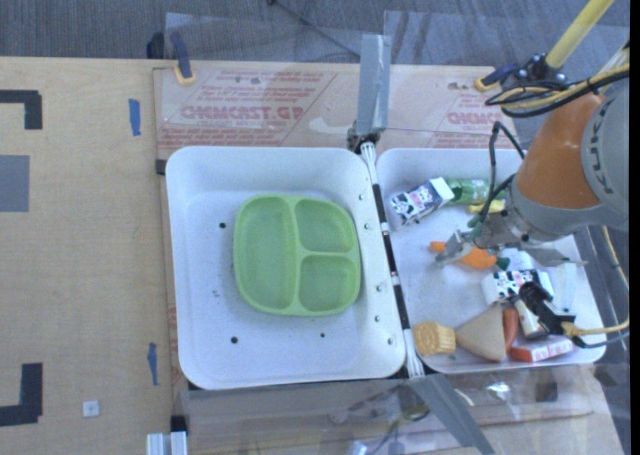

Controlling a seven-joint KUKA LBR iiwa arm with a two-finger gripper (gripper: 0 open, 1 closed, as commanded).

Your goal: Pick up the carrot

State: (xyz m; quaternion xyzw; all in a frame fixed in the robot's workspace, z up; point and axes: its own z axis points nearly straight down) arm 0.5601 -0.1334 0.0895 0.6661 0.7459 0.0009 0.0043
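— Two bins: we see a green plate (297,254) in the left, clutter in the right.
— We find the carrot (478,258) mid-right bin, gripper (468,246) just over it; its opening we cannot tell.
— We'd judge it light, stiff, slick; grasp across the thick middle.

Pale green moulded plastic divided plate (297,255) lying centre frame in glossy white shallow plastic bin (190,273); small orange carrot (478,258) showing right.

Right bin (437,295) crowded w/ toys: milk carton (420,200) up top, waffle (434,339) + bread wedge (483,336) below. Bare floor between, my room.
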